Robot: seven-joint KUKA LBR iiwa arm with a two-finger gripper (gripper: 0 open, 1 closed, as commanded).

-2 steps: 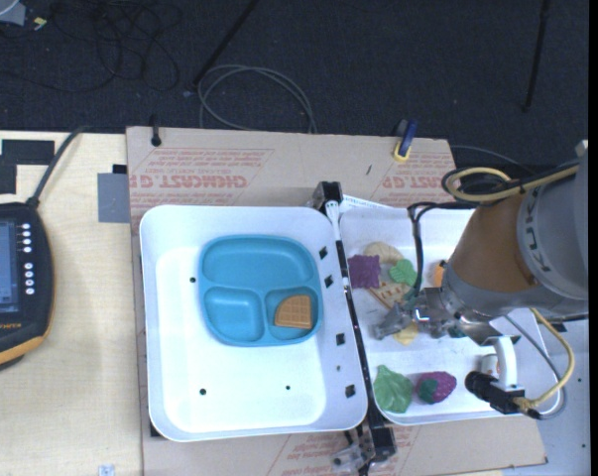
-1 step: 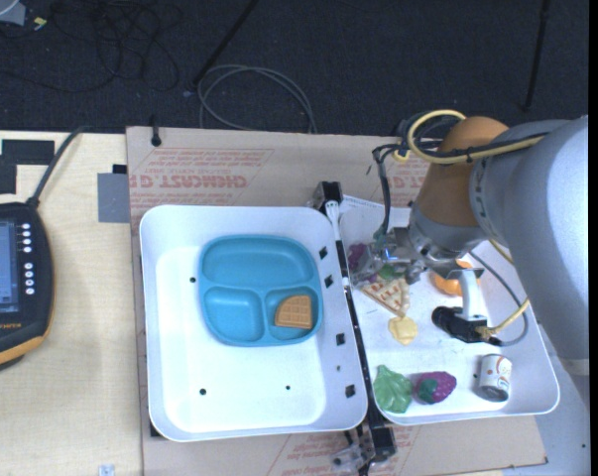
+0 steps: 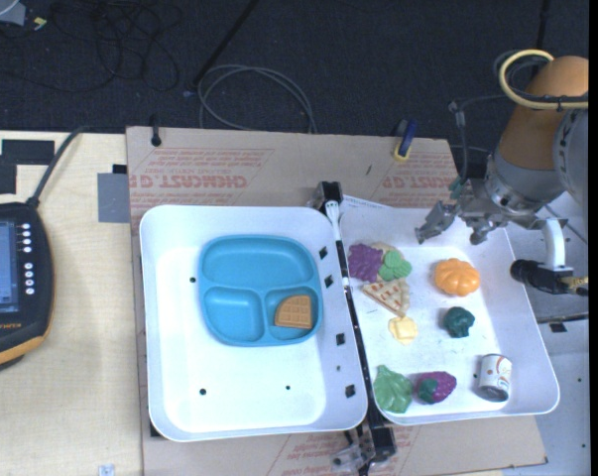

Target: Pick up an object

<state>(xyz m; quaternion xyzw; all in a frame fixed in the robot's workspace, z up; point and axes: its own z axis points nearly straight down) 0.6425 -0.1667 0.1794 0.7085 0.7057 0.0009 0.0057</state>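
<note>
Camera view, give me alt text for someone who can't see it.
A robot arm's open gripper hovers over the far edge of the right bin, which holds toy foods and a small can. The left bin holds a blue divided plate with a waffle.

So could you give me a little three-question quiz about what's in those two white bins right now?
1. True or false: the blue tray lies in the left bin.
2. What rests in the tray's small compartment? A) a waffle-like brown piece B) a can C) an orange toy
3. Fill in: the tool hovers over the ____ bin's far edge.

Key: 1 true. 2 A, the waffle-like brown piece. 3 right; the right bin also holds the orange toy and a small can.
</note>
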